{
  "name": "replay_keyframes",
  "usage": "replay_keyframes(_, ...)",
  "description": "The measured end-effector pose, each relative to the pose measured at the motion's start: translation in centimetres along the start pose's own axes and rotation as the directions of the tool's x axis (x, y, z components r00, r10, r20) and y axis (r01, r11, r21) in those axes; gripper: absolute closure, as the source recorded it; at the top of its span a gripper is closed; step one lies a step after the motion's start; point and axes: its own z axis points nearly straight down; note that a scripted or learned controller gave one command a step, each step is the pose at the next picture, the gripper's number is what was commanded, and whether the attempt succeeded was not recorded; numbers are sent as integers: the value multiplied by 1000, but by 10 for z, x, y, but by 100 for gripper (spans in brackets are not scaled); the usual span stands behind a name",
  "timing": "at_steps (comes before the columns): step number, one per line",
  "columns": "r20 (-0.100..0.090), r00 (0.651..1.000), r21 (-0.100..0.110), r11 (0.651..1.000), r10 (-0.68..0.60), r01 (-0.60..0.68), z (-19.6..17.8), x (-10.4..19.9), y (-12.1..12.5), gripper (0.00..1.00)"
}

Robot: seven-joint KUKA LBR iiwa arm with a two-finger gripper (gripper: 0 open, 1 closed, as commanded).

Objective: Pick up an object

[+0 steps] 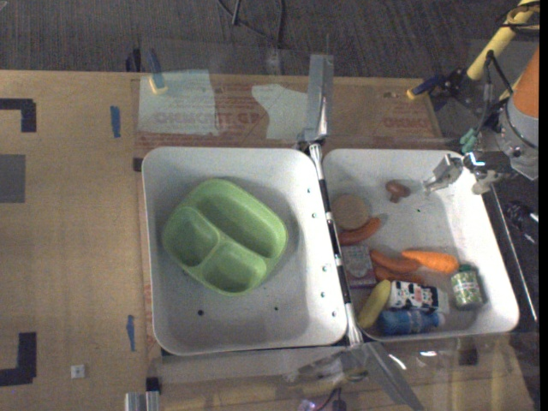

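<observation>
My gripper [446,172] hangs over the far right part of the right bin [501,255], its pale fingers spread open with nothing between them. Just to its left a small brown piece [396,190] lies on the bin floor. Further toward the front lie a round tan cookie [350,211], a red-orange sausage [360,231], an orange carrot [431,261], a yellow banana [374,303], a white milk carton [414,295], a blue item [409,322] and a green-lidded can [467,287].
The left bin [171,315] holds a green divided plate [225,235]. A metal divider [318,101] stands between the bins at the back. Cables and a yellow-handled clamp [479,62] sit beyond the right bin by the arm.
</observation>
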Motion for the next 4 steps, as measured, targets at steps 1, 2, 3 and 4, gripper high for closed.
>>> replay_keyframes(1,0,993,0,993,118,-118,111,-32,-27,0)
replay_keyframes(2,2,992,-4,992,123,-123,-22,-12,-20,0)
replay_keyframes(3,0,973,0,973,229,-229,95,-31,-37,0)
replay_keyframes(4,1,992,-4,992,126,-126,162,-18,-48,0)
